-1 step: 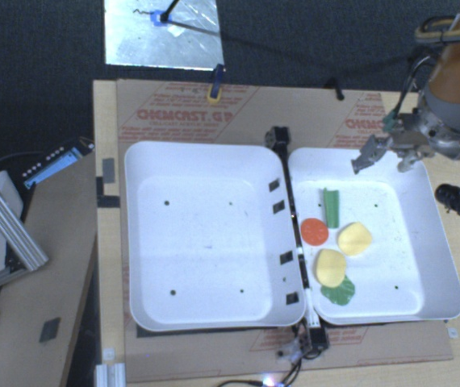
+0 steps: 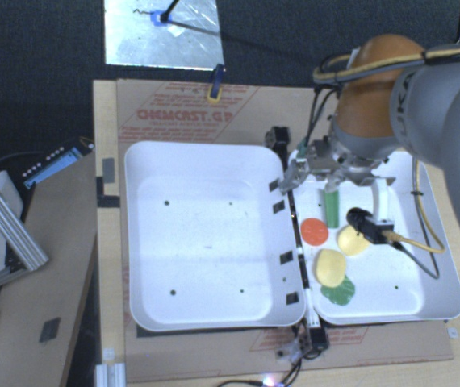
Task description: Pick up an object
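**Gripper over the right bin**

The gripper (image 2: 329, 182) hangs over the right bin (image 2: 438, 295), directly above an upright green block (image 2: 331, 210) near the bin's left wall. I cannot tell whether the gripper is apart or together. Close by lie an orange disc (image 2: 314, 232), a round yellow piece (image 2: 349, 243), an oval yellow piece (image 2: 331, 267) and a flat green piece (image 2: 340, 293). The left bin (image 2: 145, 216) sits alongside.

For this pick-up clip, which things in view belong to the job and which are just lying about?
Job: gripper, right bin, green block, orange disc, upper yellow lump, lower yellow lump, green scrap.
Lying about: left bin, foil sheet, cardboard sheet, yellow clip.
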Action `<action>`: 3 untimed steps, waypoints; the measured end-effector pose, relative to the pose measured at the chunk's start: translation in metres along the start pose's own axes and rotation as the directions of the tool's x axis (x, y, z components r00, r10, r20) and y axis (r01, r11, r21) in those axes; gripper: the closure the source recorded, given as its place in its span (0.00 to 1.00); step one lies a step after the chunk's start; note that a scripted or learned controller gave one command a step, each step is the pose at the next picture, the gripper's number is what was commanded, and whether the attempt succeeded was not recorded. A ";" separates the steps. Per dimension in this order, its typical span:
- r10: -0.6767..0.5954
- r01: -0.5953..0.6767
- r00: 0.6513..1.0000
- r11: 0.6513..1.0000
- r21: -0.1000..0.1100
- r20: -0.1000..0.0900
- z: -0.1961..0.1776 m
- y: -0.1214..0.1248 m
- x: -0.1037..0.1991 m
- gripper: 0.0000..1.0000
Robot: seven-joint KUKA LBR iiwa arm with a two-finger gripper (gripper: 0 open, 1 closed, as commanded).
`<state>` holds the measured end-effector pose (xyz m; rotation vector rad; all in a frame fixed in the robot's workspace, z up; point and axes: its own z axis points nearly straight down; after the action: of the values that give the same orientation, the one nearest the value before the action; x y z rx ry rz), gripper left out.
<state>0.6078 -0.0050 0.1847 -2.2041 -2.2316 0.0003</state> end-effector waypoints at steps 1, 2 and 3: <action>0.007 -0.007 1.000 1.000 -0.011 0.004 -0.001 0.055 -0.018 0.00; 0.005 -0.005 1.000 1.000 -0.010 0.003 -0.012 0.054 -0.018 1.00; -0.002 0.002 1.000 1.000 -0.021 0.000 -0.132 0.063 0.081 1.00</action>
<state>0.6705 0.0761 0.3164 -2.2125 -2.2438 -0.0233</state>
